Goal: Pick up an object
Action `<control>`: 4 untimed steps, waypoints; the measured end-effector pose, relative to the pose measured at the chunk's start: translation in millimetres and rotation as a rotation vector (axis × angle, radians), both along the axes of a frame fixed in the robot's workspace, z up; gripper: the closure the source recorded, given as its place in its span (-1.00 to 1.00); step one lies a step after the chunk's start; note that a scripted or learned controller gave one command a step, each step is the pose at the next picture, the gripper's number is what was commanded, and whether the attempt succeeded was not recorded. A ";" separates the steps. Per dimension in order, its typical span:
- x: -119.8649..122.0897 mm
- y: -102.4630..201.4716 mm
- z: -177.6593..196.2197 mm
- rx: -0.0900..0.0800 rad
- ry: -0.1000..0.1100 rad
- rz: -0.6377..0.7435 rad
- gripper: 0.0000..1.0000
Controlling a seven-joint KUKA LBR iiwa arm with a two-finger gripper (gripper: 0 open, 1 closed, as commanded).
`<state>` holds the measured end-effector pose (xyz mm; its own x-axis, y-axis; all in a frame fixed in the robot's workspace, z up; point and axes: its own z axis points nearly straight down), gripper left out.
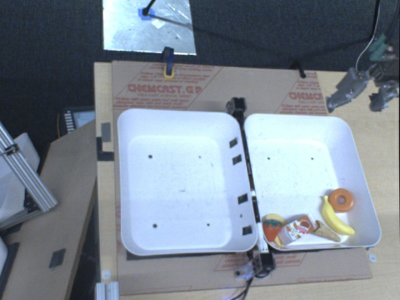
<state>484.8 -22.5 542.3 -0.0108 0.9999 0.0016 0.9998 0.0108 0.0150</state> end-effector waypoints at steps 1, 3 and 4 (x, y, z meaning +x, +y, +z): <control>1.9 39.2 -7.1 0.000 0.012 -0.002 -1.00; 1.7 132.1 -7.3 0.000 0.013 -0.007 -1.00; 1.4 170.9 -7.3 0.001 0.013 -0.003 -1.00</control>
<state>486.1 148.3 535.0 -0.0079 1.0000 0.0023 1.0000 0.0079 0.0022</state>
